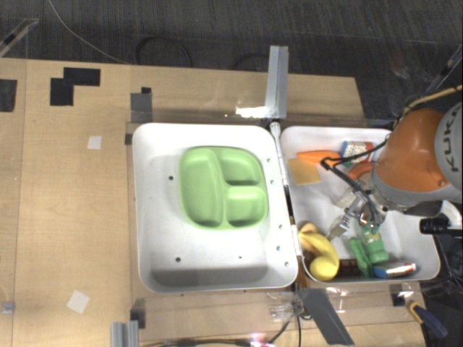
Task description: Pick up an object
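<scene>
A grey robot arm point(443, 166) is seen at the right of the scene, with a broad, rounded orange band point(409, 157) above the wrist. Part of a dark lettered marking is printed on the grey casing to the right of the band. A thin black cable point(340, 170) is looped out from the left side of the wrist. A small metallic two-finger gripper point(354, 219) of silvery, partly see-through parts is carried at the end. A black fitting point(438, 225) is set on the grey section nearer the viewer.
</scene>
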Controlling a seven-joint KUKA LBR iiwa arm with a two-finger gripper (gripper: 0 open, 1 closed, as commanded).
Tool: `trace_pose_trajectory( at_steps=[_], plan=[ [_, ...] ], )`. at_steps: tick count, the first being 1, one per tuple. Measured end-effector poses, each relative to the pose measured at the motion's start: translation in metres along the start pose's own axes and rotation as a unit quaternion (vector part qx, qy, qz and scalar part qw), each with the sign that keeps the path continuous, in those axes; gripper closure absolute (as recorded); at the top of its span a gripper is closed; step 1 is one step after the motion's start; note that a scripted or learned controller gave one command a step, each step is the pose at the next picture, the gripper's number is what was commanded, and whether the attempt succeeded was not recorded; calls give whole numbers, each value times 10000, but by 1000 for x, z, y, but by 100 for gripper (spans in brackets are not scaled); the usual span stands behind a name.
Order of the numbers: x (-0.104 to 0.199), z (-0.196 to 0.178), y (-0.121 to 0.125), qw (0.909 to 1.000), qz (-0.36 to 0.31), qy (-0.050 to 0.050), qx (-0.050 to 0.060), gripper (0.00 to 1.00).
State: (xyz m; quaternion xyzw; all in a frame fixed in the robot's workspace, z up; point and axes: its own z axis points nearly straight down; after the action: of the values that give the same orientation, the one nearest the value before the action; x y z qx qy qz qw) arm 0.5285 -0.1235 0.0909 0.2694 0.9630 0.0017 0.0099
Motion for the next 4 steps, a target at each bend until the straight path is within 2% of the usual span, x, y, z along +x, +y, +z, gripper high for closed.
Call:
trace_pose_trajectory(
  at_steps=[1,2,4],
  plan=[
    [27,-1,-21,9992,-402,-24,-1,0],
    [15,-1,-42,9861,-1660,-7,0,0],
    [17,-1,-39,9773,-2118,-23,17,0]
  ],
)
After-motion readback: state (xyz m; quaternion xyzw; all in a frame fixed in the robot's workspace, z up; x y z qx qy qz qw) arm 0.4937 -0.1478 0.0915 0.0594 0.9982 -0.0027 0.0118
